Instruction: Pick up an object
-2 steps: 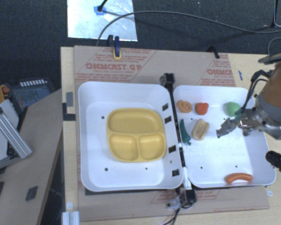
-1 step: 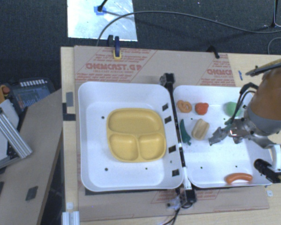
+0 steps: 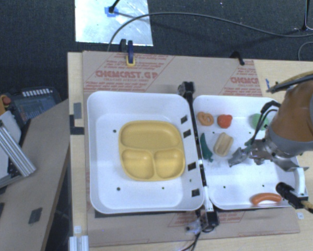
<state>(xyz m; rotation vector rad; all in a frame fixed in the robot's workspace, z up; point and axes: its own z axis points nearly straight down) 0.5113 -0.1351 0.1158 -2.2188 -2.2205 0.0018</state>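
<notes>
Rounded grey arm (image 3: 291,140), wide orange band above wrist, black cable looped alongside, metallic grey pincer (image 3: 239,158)

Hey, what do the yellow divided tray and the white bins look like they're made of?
The yellow divided tray looks like moulded plastic with a smooth, matte finish: one even colour, rounded compartment edges, soft shading. The white bins also look like plastic, thin and formed, with rounded corners and a slight sheen, though painted sheet metal can't be ruled out from this view.

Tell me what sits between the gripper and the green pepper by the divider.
In the camera view, the tan bread roll lies between the gripper and the green pepper, on the right bin floor.
</notes>
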